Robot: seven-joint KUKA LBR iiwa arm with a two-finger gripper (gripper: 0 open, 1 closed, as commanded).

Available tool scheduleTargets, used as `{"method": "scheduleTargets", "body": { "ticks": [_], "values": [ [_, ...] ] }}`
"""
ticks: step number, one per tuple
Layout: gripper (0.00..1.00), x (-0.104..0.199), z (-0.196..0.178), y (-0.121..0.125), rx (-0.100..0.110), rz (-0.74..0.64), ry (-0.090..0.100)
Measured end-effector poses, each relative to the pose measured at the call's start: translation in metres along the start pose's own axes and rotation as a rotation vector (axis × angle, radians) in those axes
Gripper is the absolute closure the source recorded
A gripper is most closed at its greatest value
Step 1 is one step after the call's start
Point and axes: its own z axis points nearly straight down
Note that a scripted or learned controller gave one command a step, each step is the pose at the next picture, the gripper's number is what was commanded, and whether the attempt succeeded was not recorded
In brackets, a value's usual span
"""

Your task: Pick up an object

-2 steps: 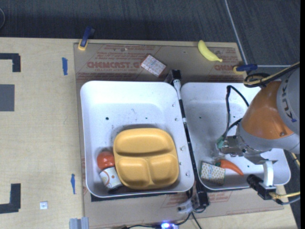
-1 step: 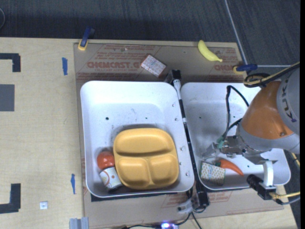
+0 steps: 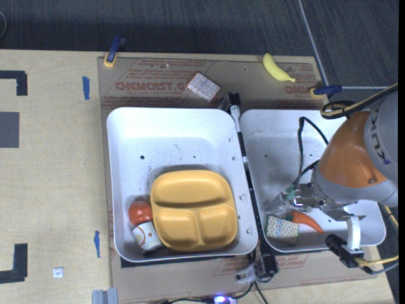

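Nearest, in the right bin (image 3: 373,233), lie one orange carrot-like toy (image 3: 308,221) and one pale speckled block (image 3: 283,228), touching. The gripper (image 3: 299,198) hangs just above them; I cannot tell how its jaws stand. The carrot looks light, stiff and slick, so its thick middle seems the best hold. The left bin (image 3: 126,138) holds one yellow divided tray (image 3: 193,209) and one red-and-white toy (image 3: 143,223). Farthest, the counter (image 3: 50,170) bears one banana (image 3: 278,68) and one small patterned box (image 3: 202,86).

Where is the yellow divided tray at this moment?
The yellow divided tray lies in the left bin, toward its near edge, with a small orange-and-white object touching its left side.
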Motion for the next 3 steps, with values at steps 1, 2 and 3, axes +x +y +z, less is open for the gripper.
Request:
{"method": "scheduleTargets", "body": {
  "ticks": [1, 2, 3],
  "values": [
    [1.0, 0.0, -0.01, 0.002, -0.005, 0.0, -0.001],
    [0.0, 0.0, -0.01, 0.001, -0.004, 0.0, -0.001],
    [0.0, -0.001, 0.0, 0.0, 0.0, 0.0, 0.0]
  ]
}}
